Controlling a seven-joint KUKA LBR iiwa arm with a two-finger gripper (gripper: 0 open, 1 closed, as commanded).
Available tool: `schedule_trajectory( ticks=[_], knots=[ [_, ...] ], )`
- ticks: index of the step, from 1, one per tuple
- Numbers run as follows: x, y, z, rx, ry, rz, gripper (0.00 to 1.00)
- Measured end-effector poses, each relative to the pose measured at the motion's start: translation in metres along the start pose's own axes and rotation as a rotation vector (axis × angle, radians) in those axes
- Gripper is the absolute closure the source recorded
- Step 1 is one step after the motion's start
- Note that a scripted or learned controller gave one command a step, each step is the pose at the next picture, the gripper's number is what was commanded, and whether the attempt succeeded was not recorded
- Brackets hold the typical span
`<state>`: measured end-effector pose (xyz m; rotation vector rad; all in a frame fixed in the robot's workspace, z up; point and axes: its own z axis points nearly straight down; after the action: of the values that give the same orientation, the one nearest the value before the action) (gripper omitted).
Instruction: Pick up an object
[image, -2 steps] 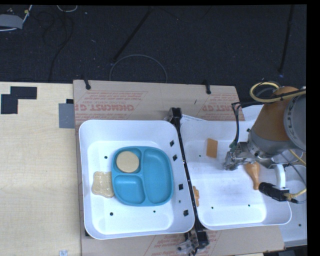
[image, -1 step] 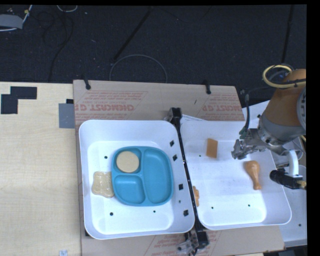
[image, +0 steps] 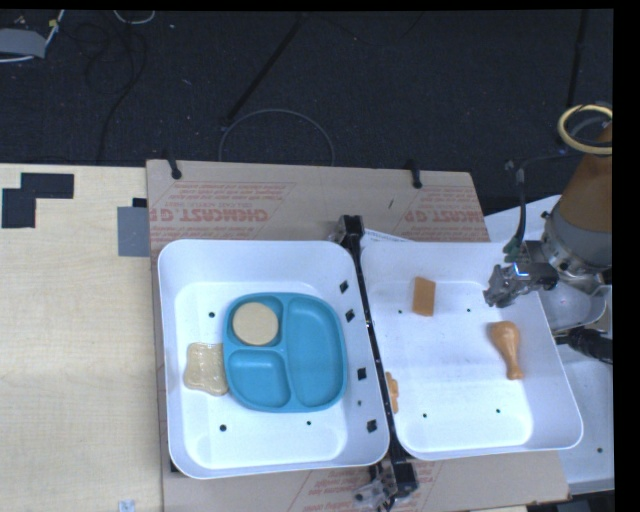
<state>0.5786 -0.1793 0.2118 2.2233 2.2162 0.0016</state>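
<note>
Surface (image: 70, 330) carries two white bins side by side. Left bin (image: 190, 262): blue tray (image: 300, 365) w/ round tan disc (image: 254, 323) in its upper-left section; pale toast (image: 205, 368) touching tray's left edge. Right bin (image: 450, 420): drumstick (image: 506, 347) near right wall, orange block (image: 425, 296) upper middle, small orange bit (image: 392, 390) at left wall. Arm (image: 585, 200) at right. Gripper (image: 503, 286) over bin's upper-right, above drumstick, nothing seen held; can't tell if apart or together.

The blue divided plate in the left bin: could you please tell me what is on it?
The blue plate carries a round tan cracker-like piece in its upper-left compartment. A pale toast-like piece lies beside its left edge; whatever is under the plate is covered.
</note>
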Motion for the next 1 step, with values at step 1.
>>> schedule_trajectory(
  ticks=[1],
  knots=[
    [0.0001, 0.0000, 0.0050, 0.005, 0.001, -0.002, 1.00]
  ],
)
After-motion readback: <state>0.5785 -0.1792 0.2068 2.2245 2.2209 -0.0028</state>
